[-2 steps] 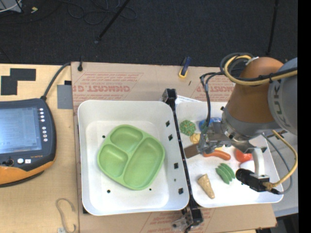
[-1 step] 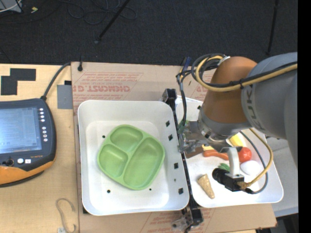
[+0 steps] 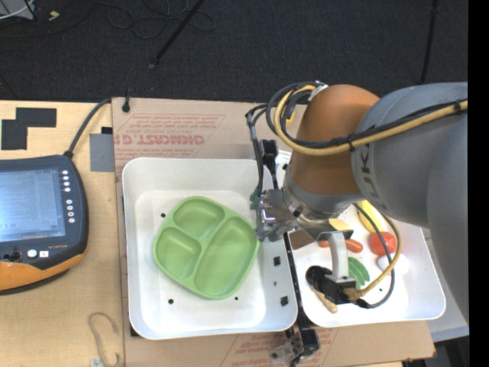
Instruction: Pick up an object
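Note:
The gripper (image 3: 267, 225) hangs below the orange wrist, over the wall between the two bins and just above the right rim of a green divided plate (image 3: 205, 245). The plate lies flat in the left bin (image 3: 145, 281). In the right bin (image 3: 424, 297), past the arm, lie a yellow banana-like piece (image 3: 371, 217), a red piece (image 3: 385, 243), an orange carrot-like piece (image 3: 341, 243) and a small green piece (image 3: 360, 271). The arm hides much of that bin.
A teach pendant (image 3: 34, 220) with a lit screen lies on the bench left of the bins. Cardboard (image 3: 176, 132) sits under and behind the bins. The big grey arm (image 3: 420, 159) covers the upper right.

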{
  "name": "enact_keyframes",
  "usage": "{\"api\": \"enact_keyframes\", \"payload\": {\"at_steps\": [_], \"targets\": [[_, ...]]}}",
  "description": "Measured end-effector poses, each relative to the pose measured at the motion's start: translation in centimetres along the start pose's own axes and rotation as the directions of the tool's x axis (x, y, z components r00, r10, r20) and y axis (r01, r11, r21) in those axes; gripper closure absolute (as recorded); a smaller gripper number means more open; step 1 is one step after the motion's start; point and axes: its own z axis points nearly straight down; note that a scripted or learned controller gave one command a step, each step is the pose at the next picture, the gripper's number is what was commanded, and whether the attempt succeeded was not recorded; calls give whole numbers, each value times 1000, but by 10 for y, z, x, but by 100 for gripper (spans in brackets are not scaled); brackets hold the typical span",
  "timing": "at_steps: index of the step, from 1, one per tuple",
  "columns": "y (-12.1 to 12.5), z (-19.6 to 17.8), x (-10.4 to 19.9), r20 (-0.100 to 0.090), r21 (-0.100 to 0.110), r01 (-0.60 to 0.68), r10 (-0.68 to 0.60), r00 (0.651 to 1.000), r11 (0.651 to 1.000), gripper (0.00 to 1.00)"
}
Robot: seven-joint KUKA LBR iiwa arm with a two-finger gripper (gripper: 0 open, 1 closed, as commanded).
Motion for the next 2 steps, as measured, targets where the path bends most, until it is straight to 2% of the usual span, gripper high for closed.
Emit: {"api": "enact_keyframes", "payload": {"at_steps": [1,2], "targets": [[2,11,11,3,3,-5,5,1000,1000,100],[4,-3,7,2,0,-4,4,1000,1000,100]]}}
